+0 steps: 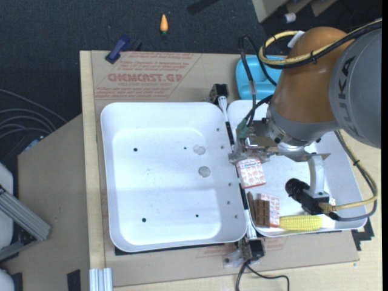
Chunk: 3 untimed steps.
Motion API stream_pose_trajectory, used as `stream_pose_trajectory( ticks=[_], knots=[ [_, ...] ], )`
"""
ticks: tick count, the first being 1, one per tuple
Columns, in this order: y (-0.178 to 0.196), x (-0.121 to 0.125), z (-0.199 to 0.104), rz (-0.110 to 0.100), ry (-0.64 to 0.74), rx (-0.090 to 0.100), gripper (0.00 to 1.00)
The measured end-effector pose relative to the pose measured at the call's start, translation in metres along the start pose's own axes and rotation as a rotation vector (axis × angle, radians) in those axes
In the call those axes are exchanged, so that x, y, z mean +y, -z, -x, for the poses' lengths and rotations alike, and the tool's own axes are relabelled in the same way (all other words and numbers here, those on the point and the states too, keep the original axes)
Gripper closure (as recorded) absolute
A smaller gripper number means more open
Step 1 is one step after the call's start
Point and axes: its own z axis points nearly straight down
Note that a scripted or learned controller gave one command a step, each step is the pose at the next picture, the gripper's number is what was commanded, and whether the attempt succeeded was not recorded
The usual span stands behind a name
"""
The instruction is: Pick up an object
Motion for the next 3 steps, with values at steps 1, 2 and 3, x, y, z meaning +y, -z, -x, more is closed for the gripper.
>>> stream_pose_trajectory(
  ticks=[1,2,3],
  knots=[
    [0.005,-0.022,-0.037,0.000,-0.001,-0.001,1.00],
    [0.010,0.012,0.038,0.005,-0.004,-0.003,1.00],
    [0.002,-0.022,-0.018,0.000,-0.001,-0.001,1.00]
  ],
)
